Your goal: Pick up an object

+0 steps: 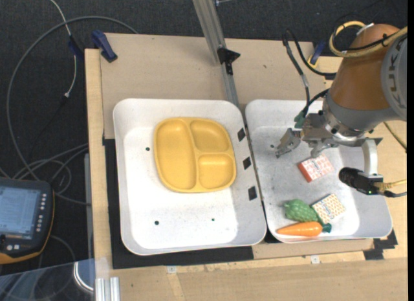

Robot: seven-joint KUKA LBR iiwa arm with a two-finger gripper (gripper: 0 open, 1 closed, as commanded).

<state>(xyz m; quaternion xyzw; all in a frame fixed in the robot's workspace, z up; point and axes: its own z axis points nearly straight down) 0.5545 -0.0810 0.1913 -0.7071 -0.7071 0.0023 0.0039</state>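
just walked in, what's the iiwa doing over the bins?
The arm reaches in over the right bin, with its gripper above the bin's upper part. Nothing shows between its fingers. In that bin lie a red-and-white box, a checkered packet, a green toy vegetable and a toy carrot. The left bin holds a yellow divided plate.

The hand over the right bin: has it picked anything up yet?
Not yet. The hand hangs over the right bin with nothing visibly in it. The small red box, green toy, carrot and patterned box lie in the bin, so the whole pick remains.
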